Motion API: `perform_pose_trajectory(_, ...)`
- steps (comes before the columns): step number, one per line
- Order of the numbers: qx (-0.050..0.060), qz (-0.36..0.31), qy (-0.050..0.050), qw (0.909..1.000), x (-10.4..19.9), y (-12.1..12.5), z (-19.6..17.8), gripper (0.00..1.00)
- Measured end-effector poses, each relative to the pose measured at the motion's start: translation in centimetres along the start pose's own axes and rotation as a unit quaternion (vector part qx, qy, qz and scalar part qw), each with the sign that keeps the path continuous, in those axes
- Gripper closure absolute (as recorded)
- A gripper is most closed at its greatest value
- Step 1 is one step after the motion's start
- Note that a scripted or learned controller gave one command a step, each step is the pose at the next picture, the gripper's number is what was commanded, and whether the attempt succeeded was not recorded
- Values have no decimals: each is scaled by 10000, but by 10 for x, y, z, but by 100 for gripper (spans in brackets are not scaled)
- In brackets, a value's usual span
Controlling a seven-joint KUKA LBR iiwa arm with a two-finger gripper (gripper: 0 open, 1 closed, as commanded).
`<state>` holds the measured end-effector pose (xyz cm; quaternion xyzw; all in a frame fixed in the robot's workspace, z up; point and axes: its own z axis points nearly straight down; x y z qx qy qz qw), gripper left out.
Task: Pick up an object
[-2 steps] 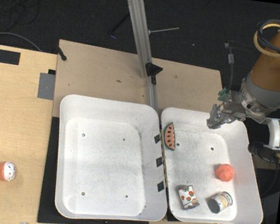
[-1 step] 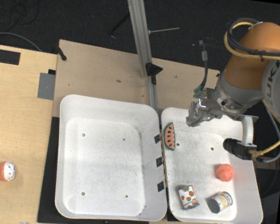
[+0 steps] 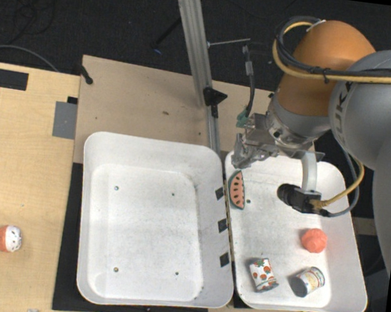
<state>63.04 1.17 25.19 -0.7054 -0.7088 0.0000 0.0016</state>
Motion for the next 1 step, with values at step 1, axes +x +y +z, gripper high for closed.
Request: perform_pose_trajectory(1,17,7,-3,10000,47,0,16,100)
